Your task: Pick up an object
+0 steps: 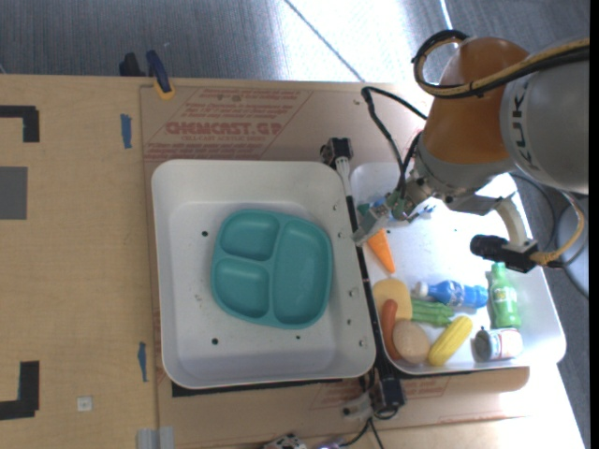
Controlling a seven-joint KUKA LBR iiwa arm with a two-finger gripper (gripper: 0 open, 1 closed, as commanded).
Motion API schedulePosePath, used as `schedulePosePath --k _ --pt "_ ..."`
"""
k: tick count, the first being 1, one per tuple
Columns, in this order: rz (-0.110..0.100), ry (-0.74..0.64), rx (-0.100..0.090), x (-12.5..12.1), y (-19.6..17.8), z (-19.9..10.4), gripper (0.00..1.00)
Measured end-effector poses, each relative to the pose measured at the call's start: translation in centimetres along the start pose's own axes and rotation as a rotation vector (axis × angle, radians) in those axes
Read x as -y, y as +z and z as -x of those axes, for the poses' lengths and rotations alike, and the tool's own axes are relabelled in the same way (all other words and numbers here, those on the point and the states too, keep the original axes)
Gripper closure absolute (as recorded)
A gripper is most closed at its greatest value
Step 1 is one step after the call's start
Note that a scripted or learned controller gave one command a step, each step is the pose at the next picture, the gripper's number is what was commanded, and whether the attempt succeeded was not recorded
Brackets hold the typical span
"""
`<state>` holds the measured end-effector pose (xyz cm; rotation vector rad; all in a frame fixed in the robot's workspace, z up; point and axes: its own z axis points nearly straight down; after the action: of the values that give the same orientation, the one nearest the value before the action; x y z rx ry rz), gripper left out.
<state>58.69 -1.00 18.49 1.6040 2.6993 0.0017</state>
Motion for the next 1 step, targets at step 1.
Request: schedulePosePath --k 1 --pt "0.0 0.0 0.0 0.0 0.0 0.0 0.0"
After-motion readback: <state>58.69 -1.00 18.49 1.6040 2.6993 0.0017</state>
